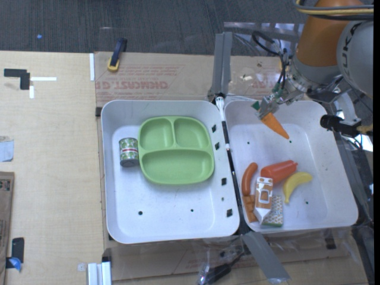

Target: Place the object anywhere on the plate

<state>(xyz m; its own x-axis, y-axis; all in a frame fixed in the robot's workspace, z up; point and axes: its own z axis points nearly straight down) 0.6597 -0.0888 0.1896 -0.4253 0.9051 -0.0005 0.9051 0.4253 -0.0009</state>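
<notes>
A green three-compartment plate point(176, 149) lies in the left bin point(119, 206), toward its back. Over the back of the right bin point(332, 206) my gripper point(272, 107) is shut on the leafy end of an orange toy carrot point(276, 125). The carrot hangs tilted, its tip pointing down and to the right. Carrot and gripper are well to the right of the plate, across the divider between the bins.
A small can point(128, 152) stands against the plate's left edge. The right bin holds a red sausage point(250, 179), a red pepper point(279, 170), a banana point(295, 184), a small carton point(263, 196) and a pouch point(273, 212) near its front.
</notes>
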